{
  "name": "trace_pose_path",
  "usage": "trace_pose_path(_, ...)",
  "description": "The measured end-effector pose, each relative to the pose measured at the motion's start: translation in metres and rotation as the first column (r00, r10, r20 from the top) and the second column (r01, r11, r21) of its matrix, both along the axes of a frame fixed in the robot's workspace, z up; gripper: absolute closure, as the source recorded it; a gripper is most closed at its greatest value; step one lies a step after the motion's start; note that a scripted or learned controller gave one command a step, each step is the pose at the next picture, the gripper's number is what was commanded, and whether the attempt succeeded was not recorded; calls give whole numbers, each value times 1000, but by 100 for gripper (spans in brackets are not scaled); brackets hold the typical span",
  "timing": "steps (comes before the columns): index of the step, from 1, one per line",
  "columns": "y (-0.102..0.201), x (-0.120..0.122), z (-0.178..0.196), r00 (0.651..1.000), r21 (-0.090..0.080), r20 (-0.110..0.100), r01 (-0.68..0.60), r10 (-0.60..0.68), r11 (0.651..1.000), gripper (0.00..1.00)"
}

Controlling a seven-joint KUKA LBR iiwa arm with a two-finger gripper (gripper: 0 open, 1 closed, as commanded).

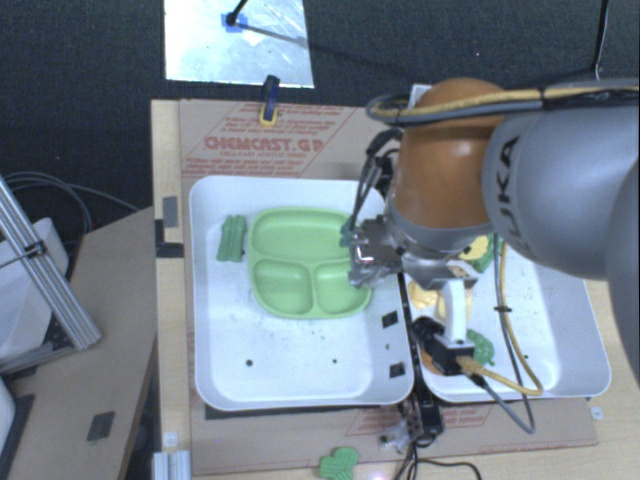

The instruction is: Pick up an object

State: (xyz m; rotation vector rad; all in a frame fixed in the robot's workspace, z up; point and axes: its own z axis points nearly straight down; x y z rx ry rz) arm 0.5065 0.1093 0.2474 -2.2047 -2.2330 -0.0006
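**Inspector:** Gripper (362, 258) position?

**Assistant:** Low over the left bin (300, 378), at the right rim of the green divided plate (300, 263). Finger opening: cannot tell, nor any hold.

**Inspector:** Bearing to the plate?

**Assistant:** Directly left of the claw, apparently touching; long axis left-right.

**Inspector:** Clearance?

**Assistant:** Bin wall just right; green strip (232, 238) beyond the plate, far left. Open floor nearer the camera.

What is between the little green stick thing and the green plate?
Nothing. In the camera view, the small green ridged piece lies just left of the green divided plate, with a thin strip of bare white bin floor between them.
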Motion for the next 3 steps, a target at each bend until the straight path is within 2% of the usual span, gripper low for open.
trace_pose_path(1,-73,26,-31,1000,-4,2,16,-16,1000,100)
trace_pose_path(2,-69,25,-29,1000,-3,3,12,-12,1000,0)
trace_pose_path(3,-115,17,-65,1000,-4,-1,16,-16,1000,0)
